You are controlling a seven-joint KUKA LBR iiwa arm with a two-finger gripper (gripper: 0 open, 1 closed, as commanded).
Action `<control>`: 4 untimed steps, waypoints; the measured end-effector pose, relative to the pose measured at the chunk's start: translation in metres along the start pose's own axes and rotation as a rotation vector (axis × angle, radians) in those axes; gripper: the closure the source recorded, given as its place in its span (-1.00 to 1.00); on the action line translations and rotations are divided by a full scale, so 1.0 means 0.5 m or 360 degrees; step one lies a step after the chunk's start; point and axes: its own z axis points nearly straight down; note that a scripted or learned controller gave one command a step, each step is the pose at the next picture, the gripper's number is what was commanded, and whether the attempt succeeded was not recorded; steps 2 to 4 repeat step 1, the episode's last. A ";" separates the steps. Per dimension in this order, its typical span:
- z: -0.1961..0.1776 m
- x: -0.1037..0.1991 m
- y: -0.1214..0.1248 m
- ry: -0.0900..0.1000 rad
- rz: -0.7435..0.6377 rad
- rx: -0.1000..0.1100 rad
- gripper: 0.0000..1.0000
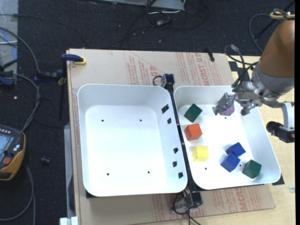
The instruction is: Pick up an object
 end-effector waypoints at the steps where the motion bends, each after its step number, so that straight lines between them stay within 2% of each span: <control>1: 0.213 -0.122 -0.077 0.0002 0.0010 0.0015 -1.00; 4: 0.213 -0.122 -0.077 0.0002 0.0010 0.0015 -1.00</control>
